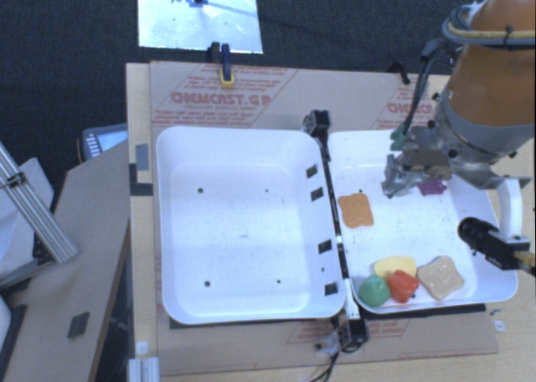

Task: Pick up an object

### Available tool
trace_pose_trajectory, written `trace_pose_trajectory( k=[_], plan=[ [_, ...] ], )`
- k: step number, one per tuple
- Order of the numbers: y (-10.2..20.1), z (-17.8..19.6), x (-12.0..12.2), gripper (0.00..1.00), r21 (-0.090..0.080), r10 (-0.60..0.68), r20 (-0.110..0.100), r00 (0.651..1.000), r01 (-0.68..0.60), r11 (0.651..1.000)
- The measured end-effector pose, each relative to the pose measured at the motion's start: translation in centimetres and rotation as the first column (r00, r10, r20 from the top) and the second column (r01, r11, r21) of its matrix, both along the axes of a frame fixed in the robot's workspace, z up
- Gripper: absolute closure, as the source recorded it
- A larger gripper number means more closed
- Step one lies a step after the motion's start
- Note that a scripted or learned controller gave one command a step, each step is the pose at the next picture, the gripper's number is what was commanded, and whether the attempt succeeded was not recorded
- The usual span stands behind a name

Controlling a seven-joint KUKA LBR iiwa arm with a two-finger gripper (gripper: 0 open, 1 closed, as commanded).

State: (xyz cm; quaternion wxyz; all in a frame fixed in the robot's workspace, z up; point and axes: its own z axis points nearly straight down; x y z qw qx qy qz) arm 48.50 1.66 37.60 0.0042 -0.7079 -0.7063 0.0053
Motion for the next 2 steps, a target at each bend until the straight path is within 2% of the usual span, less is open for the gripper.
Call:
trace_pose_trajectory(
  k=[1,2],
  plan=[
    [4.1,11.1,0.2,1.0,0.004,0.01,0.025,1.0,-0.01,1.0],
    [8.0,16.2,0.2,1.0,0.004,0.01,0.021,1.0,-0.01,1.0]
  ],
)
